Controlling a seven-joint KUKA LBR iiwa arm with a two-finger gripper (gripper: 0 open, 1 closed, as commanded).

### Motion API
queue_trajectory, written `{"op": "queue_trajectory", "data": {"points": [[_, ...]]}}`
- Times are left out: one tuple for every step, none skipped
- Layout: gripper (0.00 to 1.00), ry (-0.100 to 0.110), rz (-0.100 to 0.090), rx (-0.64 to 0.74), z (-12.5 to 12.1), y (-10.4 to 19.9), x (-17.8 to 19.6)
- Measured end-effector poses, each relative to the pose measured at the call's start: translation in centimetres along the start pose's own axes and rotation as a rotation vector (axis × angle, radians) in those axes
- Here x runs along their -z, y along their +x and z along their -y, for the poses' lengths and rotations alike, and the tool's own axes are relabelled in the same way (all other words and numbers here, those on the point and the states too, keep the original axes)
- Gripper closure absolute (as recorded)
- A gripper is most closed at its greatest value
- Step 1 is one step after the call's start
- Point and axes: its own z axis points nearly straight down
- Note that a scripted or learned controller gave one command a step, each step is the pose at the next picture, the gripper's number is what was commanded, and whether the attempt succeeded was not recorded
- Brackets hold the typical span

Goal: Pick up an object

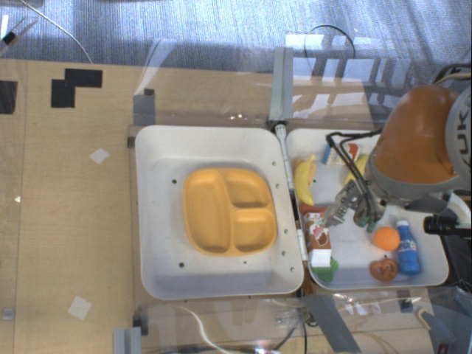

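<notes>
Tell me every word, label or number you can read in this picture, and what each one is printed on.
"UK": dark letters on the grey arm, cut off by the picture's right edge; likely part of a longer name.
Blue bottle: it has a label, too small to read.
Red and white packet: printed, but too blurred to read.
Yellow divided tray: no text that I can make out.

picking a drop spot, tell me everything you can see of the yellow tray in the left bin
The yellow tray is a matte, plastic-looking divided plate with rounded corners: one long compartment on its left, two smaller ones stacked on its right, split by raised ridges. It lies flat, open side up, slightly rotated, near the middle of the left bin, resting on the bin's floor. Its compartments hold nothing, and nothing else touches it.
</notes>
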Motion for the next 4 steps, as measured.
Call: {"op": "queue_trajectory", "data": {"points": [[0.0,0.0,-0.001,0.0,0.0,0.0,0.0],[0.0,0.009,-0.014,0.073,4.4,-1.4,-6.8],[0.0,0.001,0.002,0.152,7.2,-3.4,-10.7],[0.0,0.002,0.001,0.125,6.9,-4.8,-3.0]]}}
